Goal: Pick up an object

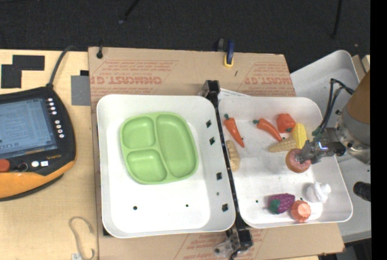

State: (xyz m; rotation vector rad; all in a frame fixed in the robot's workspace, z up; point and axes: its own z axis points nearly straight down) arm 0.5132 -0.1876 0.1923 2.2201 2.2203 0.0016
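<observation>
The grey arm enters from the right edge, and its two-finger gripper sits low over the right-hand shallow white bin, near that bin's right wall. Whether the gripper is released or clenched cannot be told at this resolution. Directly at the gripper tip lies a round pinkish-red toy with a dark centre; contact between the two cannot be confirmed, and nothing is visibly held. Just up and to the left of the gripper are a yellow toy corn cob, a red toy pepper and a pale cone-shaped toy, grouped closely together. An orange toy carrot with a green tip lies left of that group, and a second orange toy carrot lies near the bin's left wall, with a beige ridged toy just below it. Along the near edge of the same bin are a purple toy grape cluster with green leaves, an orange-red round toy touching it, and a white crumpled object just beside both. The left-hand shallow white bin holds a green three-compartment plastic tray. A black and orange control pendant rests on the bench at far left.
</observation>
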